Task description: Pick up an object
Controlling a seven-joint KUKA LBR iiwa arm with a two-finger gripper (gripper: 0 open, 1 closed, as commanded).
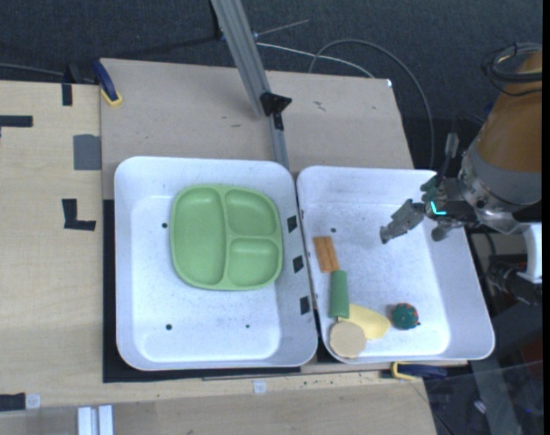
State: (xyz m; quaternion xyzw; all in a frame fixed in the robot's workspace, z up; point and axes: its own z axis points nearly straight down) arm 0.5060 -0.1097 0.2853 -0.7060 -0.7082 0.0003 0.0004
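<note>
A pale green three-compartment plastic plate lies flat in the left shallow white bin

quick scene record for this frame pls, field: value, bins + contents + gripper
left bin: green divided plate
right bin: orange block, green cylinder, yellow piece, tan disc, small green-and-red ball
cluster: all five items lie in the near-left part of the right bin
gripper: over the far-right part of the right bin, apart from the items
held: nothing seen between the fingers
</note>
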